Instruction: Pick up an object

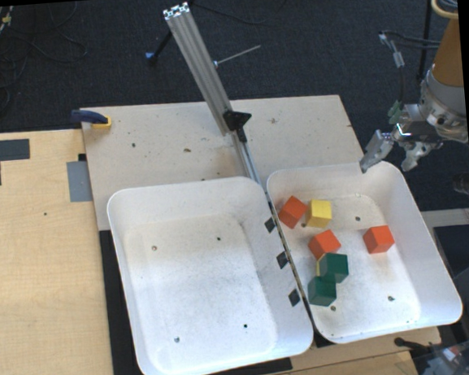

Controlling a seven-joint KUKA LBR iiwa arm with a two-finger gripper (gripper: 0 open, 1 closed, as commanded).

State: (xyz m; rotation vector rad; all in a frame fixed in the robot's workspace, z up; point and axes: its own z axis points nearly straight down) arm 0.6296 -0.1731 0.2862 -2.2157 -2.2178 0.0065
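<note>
While your gripper hangs with fingers spread, grasping nothing, above the right bin's far corner, six blocks lie inside.

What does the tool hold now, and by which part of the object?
Nothing. The tool is above the far right corner of the right bin, with no object between its fingers. All six blocks lie in that bin.

Open floor around lone orange cube — others clustered.

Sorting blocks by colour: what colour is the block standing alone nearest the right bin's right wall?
Orange block, clearest in the camera view.
</note>
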